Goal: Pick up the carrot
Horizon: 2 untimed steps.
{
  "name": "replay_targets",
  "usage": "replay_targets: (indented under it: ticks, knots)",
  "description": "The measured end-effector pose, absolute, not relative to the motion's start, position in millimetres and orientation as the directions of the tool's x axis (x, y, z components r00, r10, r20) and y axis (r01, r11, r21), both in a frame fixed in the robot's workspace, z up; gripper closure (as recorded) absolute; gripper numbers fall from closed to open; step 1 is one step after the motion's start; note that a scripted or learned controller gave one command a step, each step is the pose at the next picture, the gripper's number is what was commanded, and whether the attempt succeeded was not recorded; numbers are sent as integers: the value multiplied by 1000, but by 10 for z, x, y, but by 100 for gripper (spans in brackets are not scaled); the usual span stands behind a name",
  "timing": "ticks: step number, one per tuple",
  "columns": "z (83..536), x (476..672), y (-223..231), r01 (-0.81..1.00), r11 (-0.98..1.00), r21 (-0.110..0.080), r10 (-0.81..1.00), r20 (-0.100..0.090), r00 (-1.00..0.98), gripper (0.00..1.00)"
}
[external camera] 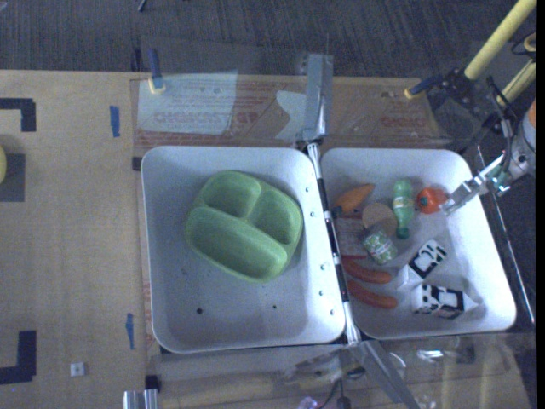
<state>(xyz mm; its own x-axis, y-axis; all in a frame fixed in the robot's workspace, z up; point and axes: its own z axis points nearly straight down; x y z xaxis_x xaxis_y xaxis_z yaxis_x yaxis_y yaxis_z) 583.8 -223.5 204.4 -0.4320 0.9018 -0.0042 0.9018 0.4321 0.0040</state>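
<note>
One carrot (pixel 353 198) is lying in the right bin (pixel 494 228) near its left wall, long axis slanting up toward the right, while your gripper (pixel 464 194) is hanging well to its right, fingers looking together and clamping nothing.

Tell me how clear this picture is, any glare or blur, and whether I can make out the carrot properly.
Camera view: soft overall, dim with a bluish cast. Glare washes out the clear sheet behind the bins. The carrot reads as an orange wedge in the right bin, edges fuzzy. The gripper at that bin's right side is blurred, as are the small things around the carrot. The green divided plate is the clearest.
</note>
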Motion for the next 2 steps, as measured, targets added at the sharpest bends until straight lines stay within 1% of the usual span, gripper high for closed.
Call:
replay_targets:
  ticks: [1,2]
  knots:
    - [1104,6633,-1903,690,724,11,690,-17,-724,0]
    - [1088,6563,-1948,648,761,20,649,-34,-760,0]
